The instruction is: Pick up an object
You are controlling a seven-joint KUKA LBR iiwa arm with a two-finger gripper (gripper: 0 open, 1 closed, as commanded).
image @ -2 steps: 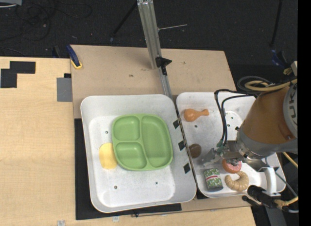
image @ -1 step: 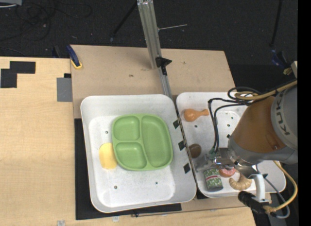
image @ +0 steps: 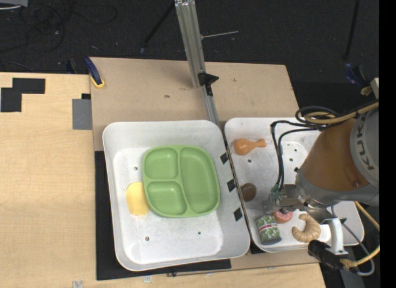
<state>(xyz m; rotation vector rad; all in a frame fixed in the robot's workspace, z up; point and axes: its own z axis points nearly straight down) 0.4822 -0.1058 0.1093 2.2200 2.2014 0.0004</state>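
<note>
Dark floor surrounds a tan bench (image: 247,88) bearing two white bins. Left bin (image: 167,243): one green divided plate (image: 181,180) and one yellow piece (image: 136,199) touching its left edge. Right bin (image: 238,133): one orange drumstick-shaped toy (image: 249,145), long axis roughly left-right with the thin end pointing right; one small brown lump (image: 248,191); one green can (image: 268,229) upright; one pink piece (image: 283,215); one tan curled piece (image: 306,228). Arm (image: 337,163) leans in from the right, wrist down over the right bin's near half. Gripper (image: 283,201) sits just above the pink piece; finger spread cannot be judged.
</note>
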